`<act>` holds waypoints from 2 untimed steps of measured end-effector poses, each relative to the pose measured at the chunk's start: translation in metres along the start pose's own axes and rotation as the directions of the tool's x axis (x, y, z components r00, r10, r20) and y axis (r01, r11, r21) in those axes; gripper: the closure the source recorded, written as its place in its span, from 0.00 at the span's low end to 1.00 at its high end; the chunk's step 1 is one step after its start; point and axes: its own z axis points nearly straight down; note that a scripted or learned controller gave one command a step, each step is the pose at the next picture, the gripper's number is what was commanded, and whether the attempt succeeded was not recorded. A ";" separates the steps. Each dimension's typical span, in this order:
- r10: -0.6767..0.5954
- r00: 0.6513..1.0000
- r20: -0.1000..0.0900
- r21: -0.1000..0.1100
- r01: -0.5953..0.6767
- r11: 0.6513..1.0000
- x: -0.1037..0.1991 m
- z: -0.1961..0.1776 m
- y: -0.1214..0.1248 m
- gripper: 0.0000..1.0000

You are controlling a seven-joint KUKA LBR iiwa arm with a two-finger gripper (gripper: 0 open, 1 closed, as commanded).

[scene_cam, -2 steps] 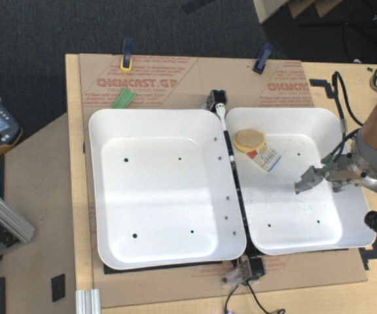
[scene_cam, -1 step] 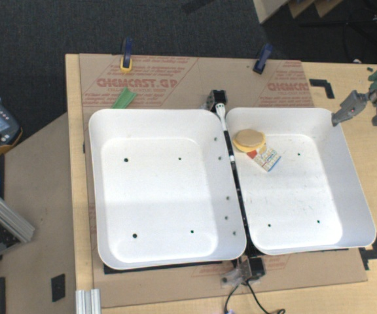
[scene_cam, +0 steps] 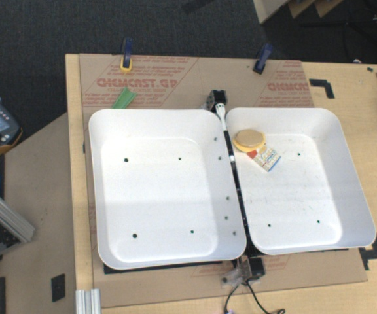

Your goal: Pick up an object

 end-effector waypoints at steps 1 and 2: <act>-0.004 1.000 -0.002 0.011 0.004 1.000 0.002 -0.002 0.003 1.00; -0.009 1.000 -0.011 0.030 0.009 1.000 0.058 0.106 -0.008 1.00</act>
